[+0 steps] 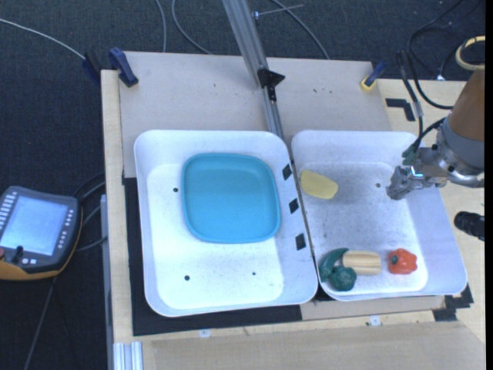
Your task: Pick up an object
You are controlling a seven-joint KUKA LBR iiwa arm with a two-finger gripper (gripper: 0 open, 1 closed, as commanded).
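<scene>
Over the right bin, near its far right edge, the gripper hangs with nothing seen between its fingers; whether they are apart or together I cannot tell. A yellow piece lies at the bin's far left. Along the near edge sit a green vegetable, a tan cylinder touching it, and a red pepper. The left bin on the counter holds a blue plate.

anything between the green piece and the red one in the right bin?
Yes: in the camera view a tan block lies between the green piece and the red piece.
</scene>
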